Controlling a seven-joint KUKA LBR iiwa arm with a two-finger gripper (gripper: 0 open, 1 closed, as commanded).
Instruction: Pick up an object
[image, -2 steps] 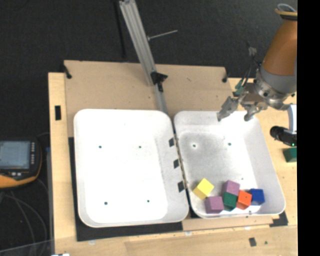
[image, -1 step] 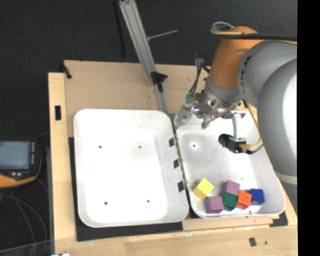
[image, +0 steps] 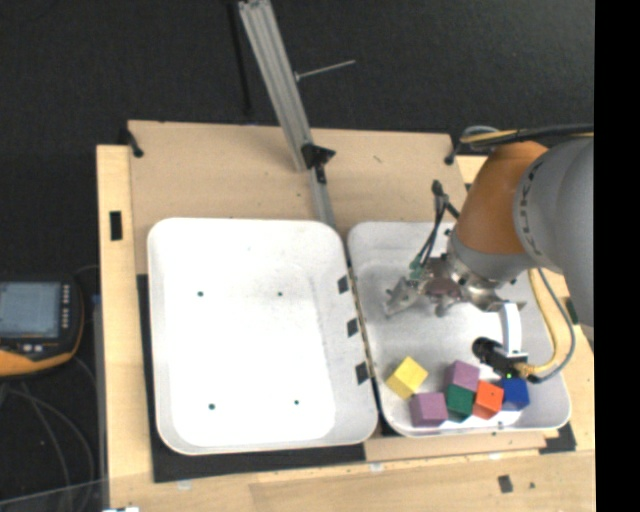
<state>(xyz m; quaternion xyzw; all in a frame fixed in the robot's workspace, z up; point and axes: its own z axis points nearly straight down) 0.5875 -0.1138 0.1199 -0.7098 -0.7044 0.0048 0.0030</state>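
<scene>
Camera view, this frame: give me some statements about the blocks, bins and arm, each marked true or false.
1. The blocks lie in the right bin. True.
2. The yellow block sits apart from the others, to their left. True.
3. The green block lies in the left bin. False: it sits in the right bin, between a purple block and the orange block.
4. The gripper rests on the yellow block. False: it is farther back in the bin, apart from it.
5. A blue block lies at the right end of the cluster. True.
</scene>
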